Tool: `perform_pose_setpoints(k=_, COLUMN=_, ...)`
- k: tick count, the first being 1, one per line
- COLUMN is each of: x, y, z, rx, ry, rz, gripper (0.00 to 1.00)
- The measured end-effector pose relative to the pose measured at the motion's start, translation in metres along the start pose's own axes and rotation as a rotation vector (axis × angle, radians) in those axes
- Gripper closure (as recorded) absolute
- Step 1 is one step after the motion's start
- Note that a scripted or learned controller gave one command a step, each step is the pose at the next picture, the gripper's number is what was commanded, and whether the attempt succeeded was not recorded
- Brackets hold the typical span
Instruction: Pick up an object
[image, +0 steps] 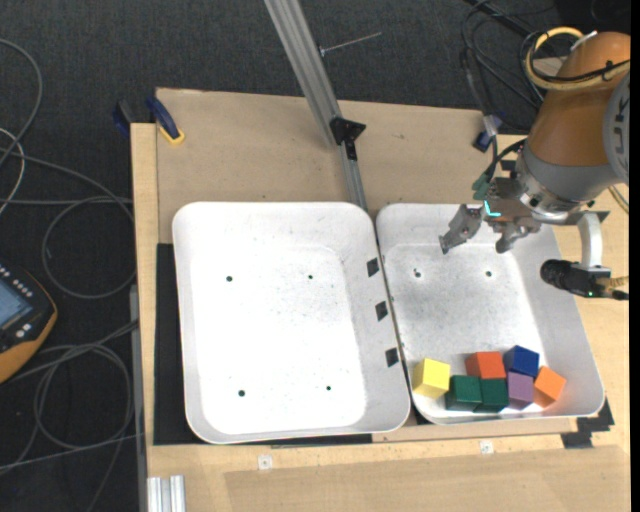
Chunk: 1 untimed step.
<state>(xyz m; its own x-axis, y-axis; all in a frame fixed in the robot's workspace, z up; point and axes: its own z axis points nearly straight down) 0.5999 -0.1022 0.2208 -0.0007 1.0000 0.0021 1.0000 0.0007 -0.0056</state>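
my grey two-finger gripper hangs over the upper part of the right shallow white plastic bin, in the right-centre of the frame, fingers spread apart with nothing between them. the orange-banded wrist sits just above it toward the upper right.

all candidate objects are clustered at the lower edge of that same bin, toward the lower right of the frame: small yellow cube, dark green block, red-orange cube, blue cube, purple cube, orange cube. they sit packed together, most touching a neighbour; the yellow one sits at the left end and looks the most exposed.

key relation: the cluster lies well apart from the gripper, straight down-frame from it, slightly to the right. so i judge the next move is a travel down the frame along the bin before any descent. the cubes have no real long axis; the green block looks wider left-right. the left white bin plays no part here.
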Motion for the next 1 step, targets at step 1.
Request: perform_pose_setpoints(k=1, x=-0.0002, y=0.0008, z=-0.0024, rx=-0.005, ry=-0.001, rz=0.0, gripper=0.0)
